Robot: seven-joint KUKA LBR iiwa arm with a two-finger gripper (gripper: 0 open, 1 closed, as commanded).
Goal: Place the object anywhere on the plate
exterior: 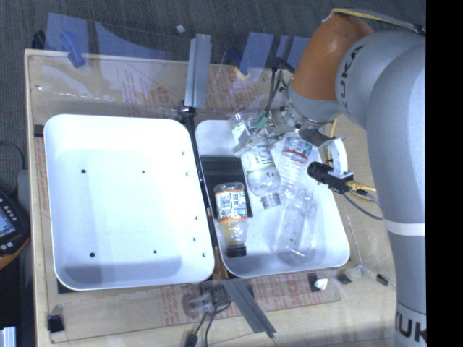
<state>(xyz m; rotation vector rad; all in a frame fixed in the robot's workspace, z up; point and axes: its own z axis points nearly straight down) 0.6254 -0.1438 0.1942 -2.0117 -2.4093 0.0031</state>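
The one camera looks down on the desk (pixel 108 306) at a slant, with two shallow white bins side by side. The left bin (pixel 65 194) is plain white inside, with a few small dark dots on its floor. The right bin (pixel 336 248) holds a cluster of clear plastic bottles. One bottle with a printed label and amber liquid (pixel 231 219) lies along the bin's left side, its dark cap toward the near rim. A black rectangle (pixel 221 168) lies just beyond it, against the left wall. Two labelled clear bottles (pixel 262 172) lie tilted side by side in the middle of the bin, touching each other, and a label-free clear bottle (pixel 295 230) lies nearer the front right corner.

The arm (pixel 391 121) reaches in from the right, its orange band (pixel 325 56) above the far end of the right bin. The jaws (pixel 271 127) sit low among the bottle tops at the bin's far end; clutter and glare hide them, so I cannot tell if they are open, closed, or gripping anything.
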